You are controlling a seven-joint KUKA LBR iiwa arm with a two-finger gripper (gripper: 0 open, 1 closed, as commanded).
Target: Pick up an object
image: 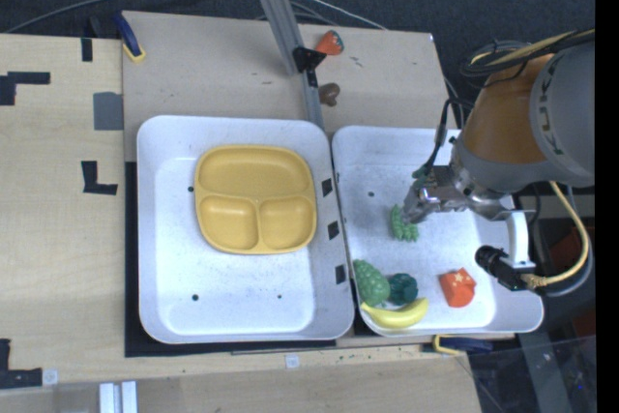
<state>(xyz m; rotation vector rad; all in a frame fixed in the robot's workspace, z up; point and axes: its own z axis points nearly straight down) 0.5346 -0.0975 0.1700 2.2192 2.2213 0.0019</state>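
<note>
Down at the near edge of the right bin [440, 142], a yellow banana [397, 313] lay curved along the rim, right by the near-left corner. Just behind it, touching, sat a green broccoli-like piece [371, 281] and a darker green lump [402, 286], side by side. Over toward the near-right corner, well apart from those, a small red-orange piece [457, 287] rested on the bin floor.

Further up, around the middle of the right bin, there was a small light-green piece [402, 225], and the gripper [419, 205] was right down on top of it, its tip meeting the piece's upper end. Whether the gripper was clenched on it or released, I couldn't tell; the metal tip was too small and blurred.

The arm [527, 126], grey with its orange band, came in over the bin's right edge.

In the left bin [160, 237], a yellow divided plate [256, 196] sat toward the far-right part, near the shared wall.

Beyond both bins, on the bench [193, 63], a grey pole [276, 0] rose slanting, with a small orange object [331, 42] beside it.
</note>
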